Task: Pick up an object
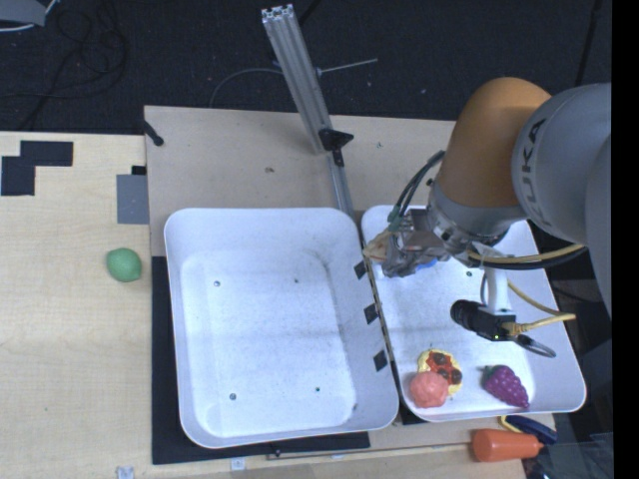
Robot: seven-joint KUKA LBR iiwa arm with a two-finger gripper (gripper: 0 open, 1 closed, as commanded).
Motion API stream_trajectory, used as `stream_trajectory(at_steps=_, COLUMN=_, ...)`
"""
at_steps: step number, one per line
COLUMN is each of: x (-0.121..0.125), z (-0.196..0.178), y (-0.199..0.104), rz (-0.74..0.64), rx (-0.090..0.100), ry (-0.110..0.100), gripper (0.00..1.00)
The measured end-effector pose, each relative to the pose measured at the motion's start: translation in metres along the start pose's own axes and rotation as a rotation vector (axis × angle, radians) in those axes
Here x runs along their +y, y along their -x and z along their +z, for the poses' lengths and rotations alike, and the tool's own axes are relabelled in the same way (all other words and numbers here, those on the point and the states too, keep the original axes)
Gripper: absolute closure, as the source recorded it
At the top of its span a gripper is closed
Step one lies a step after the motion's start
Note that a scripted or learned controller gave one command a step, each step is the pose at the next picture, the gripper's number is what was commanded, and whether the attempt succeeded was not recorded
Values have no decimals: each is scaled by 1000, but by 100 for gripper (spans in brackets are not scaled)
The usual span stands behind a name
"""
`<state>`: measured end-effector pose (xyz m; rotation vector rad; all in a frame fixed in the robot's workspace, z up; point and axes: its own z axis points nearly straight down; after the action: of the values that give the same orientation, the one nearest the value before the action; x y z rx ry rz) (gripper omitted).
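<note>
Purple grape bunch (pixel 506 385) lies slanted, tip lower-right

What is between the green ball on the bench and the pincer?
In the camera view, the left white bin lies between the green ball and the pincer, which hangs over the right bin.

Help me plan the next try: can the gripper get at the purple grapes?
Probably yes: the purple grapes lie uncovered in the right bin, clear of the pink toy, with the gripper over that bin.
</note>
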<state>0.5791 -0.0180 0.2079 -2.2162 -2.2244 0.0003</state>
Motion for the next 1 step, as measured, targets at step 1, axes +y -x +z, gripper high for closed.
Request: stream_trajectory(at_steps=1, x=-3, z=-1, y=-44, rz=1, rx=0, ry=0, gripper=100)
